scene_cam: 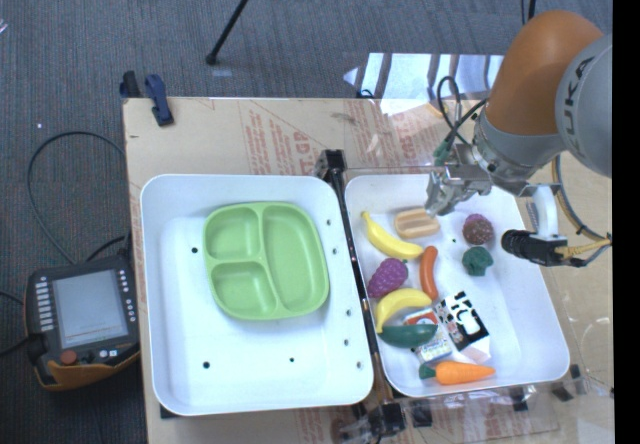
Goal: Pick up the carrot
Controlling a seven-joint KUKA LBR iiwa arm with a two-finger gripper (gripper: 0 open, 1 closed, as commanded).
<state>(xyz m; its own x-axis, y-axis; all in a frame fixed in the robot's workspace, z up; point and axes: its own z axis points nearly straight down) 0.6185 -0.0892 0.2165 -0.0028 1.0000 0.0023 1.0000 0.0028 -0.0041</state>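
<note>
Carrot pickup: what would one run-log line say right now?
gripper: above bread, right bin's far end | carrot: near edge, untouched | status: not picked

Two bins sit side by side on the tabletop (pixel 250 132). The left bin (pixel 170 352) holds a divided plate (pixel 266 259) near its middle. The right bin (pixel 540 332) holds the toys: a bread roll (pixel 416 223) at its upper middle, a banana (pixel 388 239) left of it, grapes (pixel 387 277) below that, and the carrot (pixel 464 372) at the lower edge. The gripper (pixel 443 194) hangs just above the bread roll. A pendant (pixel 85 317) lies at the frame's lower left, off the tabletop.
</note>
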